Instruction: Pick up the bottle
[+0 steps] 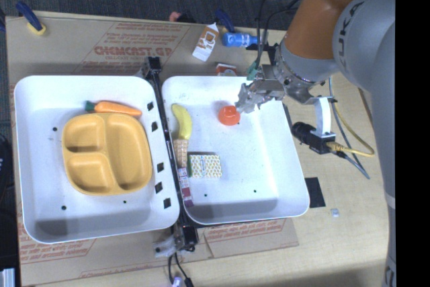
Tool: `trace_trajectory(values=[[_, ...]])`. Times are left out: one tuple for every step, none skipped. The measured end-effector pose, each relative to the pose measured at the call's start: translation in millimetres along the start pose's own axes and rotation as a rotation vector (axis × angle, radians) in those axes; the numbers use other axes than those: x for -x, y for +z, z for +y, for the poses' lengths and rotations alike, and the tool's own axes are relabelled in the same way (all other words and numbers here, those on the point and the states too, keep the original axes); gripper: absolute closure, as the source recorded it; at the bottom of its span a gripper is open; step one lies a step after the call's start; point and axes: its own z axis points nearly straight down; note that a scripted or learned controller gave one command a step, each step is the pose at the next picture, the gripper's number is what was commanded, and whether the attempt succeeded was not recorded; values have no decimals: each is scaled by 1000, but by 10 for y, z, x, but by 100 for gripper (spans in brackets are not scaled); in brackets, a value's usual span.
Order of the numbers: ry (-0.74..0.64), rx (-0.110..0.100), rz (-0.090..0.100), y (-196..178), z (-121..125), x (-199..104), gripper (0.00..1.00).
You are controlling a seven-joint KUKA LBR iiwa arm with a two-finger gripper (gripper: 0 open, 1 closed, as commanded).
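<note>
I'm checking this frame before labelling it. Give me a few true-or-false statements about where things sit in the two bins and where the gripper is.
1. The yellow divided plate lies in the left bin. True.
2. The carrot lies in the right bin. False: it lies in the left bin, at the plate's far edge.
3. The banana lies in the right bin near its left wall. True.
4. The gripper hangs over the left bin. False: it is over the right bin, close beside the small red-orange object.
5. The blue bottle stands inside the right bin. False: it lies on the bench beyond the bins.
</note>
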Motion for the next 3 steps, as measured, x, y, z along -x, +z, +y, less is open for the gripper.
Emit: trace_trajectory(values=[[-190,2,0,578,-615,-375,100],[-624,2,-1,252,-1065,-551,100],[-879,2,-1,634,-1058,-1214,100]])
